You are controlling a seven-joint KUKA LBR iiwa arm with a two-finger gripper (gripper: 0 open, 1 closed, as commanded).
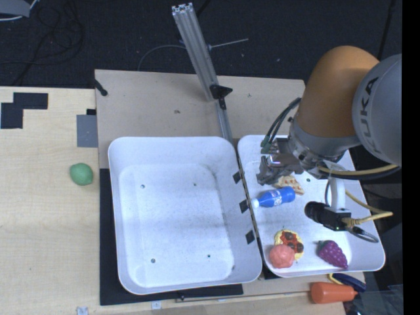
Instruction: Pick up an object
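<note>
The gripper (271,170) hangs low over the far end of the right bin (371,260), and honestly you can't tell from this angle if it's open or closed. A blue bottle (275,197) lies on its side just near of it. Closer to the near edge sit a pink lump (281,256) and purple grapes (332,252). A green ball (81,174) is way off left on the bench.

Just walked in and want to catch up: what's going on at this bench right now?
A KUKA arm reaches in from the right, its gripper low over the right bin, just above a blue bottle. Purple grapes and a pink ball lie nearer the front edge. Nothing looks lifted yet.
</note>
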